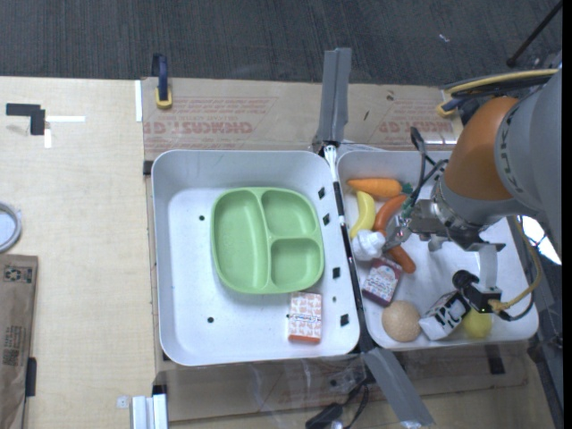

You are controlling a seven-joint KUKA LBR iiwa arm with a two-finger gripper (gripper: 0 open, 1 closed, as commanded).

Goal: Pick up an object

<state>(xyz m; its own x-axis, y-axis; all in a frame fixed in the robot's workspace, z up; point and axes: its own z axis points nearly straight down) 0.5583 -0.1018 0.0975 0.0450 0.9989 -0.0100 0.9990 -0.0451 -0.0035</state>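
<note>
Down in the crowded right bin (527,329), the gripper (399,228) hangs beside the banana (364,213) and carrots (375,187) by the dividing wall, its grip impossible to tell, while the left bin (179,329) offers room around its green divided plate (266,239).

One fixed camera above the bench (71,239) — looking down aslant on both bins (165,239).

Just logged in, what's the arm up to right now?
The arm is reaching into the right bin, its claw low over the toy food by the banana and carrots. I can't tell whether it has anything. In the left bin a green divided plate and a small box sit untouched.
</note>
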